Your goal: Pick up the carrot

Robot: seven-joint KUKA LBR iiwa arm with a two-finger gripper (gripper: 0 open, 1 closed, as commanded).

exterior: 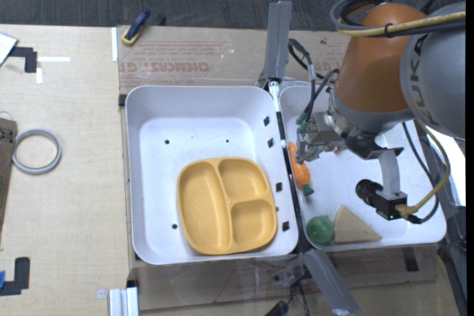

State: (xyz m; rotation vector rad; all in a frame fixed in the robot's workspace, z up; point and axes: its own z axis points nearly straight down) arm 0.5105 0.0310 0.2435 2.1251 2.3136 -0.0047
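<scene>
Orange against white, the carrot [299, 171] lies in the right bin [426, 233], pressed close to the wall it shares with the left bin [141, 181]. That wall could block 1 finger and make the claw [315, 142] slip off or nudge the carrot aside. Whether the claw is open or closed I cannot tell. Nearest sit 1 green ball [321, 229] and 1 tan wedge [354, 227], then 1 yellow divided plate [226, 203], 1 carrot, and 1 tape roll [35, 150] on the table [67, 233].

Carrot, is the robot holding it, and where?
Cannot be told. The gripper is right at the top end of the carrot by the right bin's left wall, but the view doesn't show whether it grips it.
</scene>
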